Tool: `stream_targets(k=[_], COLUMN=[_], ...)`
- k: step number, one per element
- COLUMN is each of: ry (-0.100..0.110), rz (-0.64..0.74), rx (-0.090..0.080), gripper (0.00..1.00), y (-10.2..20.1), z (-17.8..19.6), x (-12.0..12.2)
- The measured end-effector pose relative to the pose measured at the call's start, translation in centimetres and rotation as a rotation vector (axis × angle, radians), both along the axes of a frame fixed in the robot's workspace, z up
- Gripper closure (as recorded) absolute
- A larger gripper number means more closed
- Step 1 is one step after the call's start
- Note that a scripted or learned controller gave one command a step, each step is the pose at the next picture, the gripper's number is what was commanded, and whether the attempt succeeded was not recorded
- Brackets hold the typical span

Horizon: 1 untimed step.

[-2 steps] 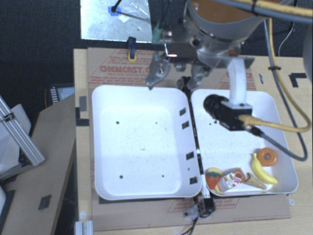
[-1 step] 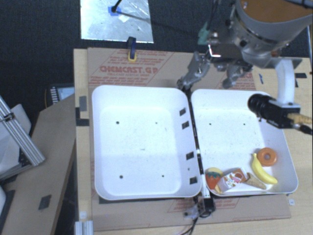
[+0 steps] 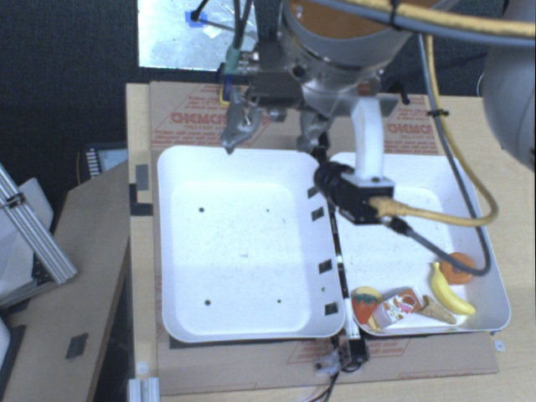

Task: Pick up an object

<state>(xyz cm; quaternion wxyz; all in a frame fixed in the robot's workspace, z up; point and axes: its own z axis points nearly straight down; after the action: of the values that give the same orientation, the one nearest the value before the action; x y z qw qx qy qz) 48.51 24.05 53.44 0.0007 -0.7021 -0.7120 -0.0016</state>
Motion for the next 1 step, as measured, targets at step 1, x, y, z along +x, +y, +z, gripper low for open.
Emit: stream_targets(k=[1], ry=[-0.003], rz=[-0.010], rx=[0.000], gripper=[1.00], y=[-0.57], z=[1.20], x=[0.15])
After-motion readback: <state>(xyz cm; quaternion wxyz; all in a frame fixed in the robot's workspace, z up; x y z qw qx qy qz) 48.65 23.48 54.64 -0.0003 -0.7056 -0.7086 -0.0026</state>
